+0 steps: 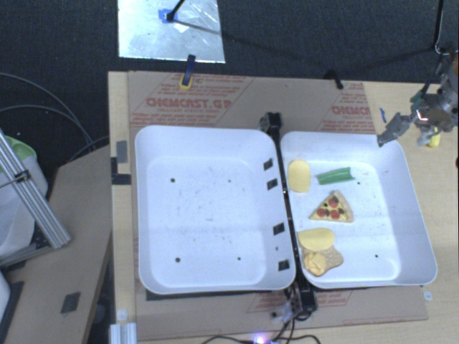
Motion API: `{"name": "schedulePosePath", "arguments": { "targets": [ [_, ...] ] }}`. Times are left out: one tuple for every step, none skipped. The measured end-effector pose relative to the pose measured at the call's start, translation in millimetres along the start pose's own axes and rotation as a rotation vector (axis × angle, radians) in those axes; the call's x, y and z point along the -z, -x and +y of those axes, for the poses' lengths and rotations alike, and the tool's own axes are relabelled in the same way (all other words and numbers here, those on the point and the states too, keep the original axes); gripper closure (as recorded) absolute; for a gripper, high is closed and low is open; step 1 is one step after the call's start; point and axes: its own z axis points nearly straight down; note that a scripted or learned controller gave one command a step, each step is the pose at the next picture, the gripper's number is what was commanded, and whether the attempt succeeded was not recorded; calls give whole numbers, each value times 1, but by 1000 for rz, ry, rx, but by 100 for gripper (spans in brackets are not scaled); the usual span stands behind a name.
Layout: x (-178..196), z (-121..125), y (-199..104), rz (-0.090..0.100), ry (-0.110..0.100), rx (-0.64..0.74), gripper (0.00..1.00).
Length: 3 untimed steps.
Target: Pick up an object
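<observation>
The right bin (401,192) holds several toy foods. A pale yellow piece (299,175) lies near its left wall, with a green bean pod (334,174) just to its right. A pizza slice (333,208) sits in the middle. Below it, a yellow chip (316,239) rests against a tan cookie-like piece (323,262). My gripper (411,135) hangs above the bin's far right corner, out past the rim and well clear of the foods. It is open, with nothing between its fingers.
The left bin (208,206) sits beside the right one, joined by a black clamp strip (278,192). Both rest on a cardboard sheet (215,99). A shiny metal plate (171,20) lies beyond the bench, and an aluminium frame (29,199) stands at the left.
</observation>
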Motion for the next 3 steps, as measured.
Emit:
{"name": "schedulePosePath", "arguments": {
  "targets": [
    [-189, -29, -18, 3, -8, -1, 0],
    [-181, 6, -104, 3, 2, 9, 0],
    [-182, -72, -123, 3, -8, -2, 0]
  ]
}}
